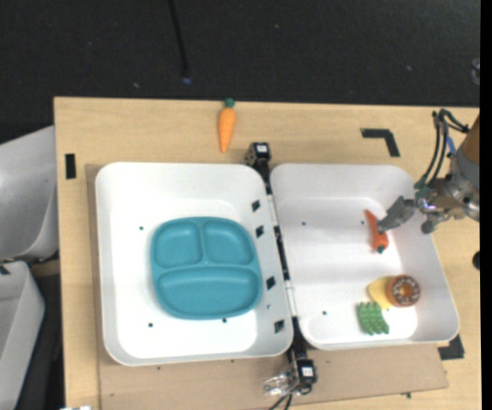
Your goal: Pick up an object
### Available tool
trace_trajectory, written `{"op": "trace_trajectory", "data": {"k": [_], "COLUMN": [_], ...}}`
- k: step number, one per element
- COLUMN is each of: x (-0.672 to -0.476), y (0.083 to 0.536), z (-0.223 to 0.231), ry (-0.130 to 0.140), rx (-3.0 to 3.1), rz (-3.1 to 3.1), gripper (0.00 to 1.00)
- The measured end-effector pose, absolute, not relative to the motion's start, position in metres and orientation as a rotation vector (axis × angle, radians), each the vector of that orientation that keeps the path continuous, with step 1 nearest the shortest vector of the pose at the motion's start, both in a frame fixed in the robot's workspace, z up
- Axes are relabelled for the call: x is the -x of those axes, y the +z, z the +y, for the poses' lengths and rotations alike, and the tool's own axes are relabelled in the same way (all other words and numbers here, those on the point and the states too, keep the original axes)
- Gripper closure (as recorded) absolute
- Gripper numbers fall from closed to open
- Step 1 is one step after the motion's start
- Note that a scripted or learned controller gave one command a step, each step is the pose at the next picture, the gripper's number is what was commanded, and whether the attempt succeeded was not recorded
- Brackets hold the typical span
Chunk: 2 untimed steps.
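In the right bin [340,186], a small orange-red carrot-like piece [374,231] lies near the far right side. My gripper [412,218] reaches in from the right edge just beside it. It stands open, and one dark finger [393,214] slants down to the piece's upper right end. Nothing sits between the fingers. Nearer the front of the same bin are a chocolate-topped donut [405,290] resting against a yellow piece [379,293], and a green bumpy item [371,319].
The left bin [118,195] holds a teal divided plate [205,267]. An orange carrot [226,126] lies on the wooden bench behind the bins. A black clip [258,153] sits at the bins' shared far corner.
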<state>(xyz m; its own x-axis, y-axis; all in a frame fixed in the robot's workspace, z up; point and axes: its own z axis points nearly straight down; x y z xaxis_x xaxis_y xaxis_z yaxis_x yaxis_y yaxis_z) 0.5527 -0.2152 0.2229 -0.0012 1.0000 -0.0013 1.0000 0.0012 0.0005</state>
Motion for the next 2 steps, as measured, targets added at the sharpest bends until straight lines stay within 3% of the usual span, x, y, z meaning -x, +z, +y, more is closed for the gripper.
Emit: {"op": "trace_trajectory", "data": {"k": [2], "x": [-0.549], "y": [0.129], "z": [-0.21], "ry": [-0.004], "rx": [-2.224], "rz": [2.22], "gripper": [0.0]}}
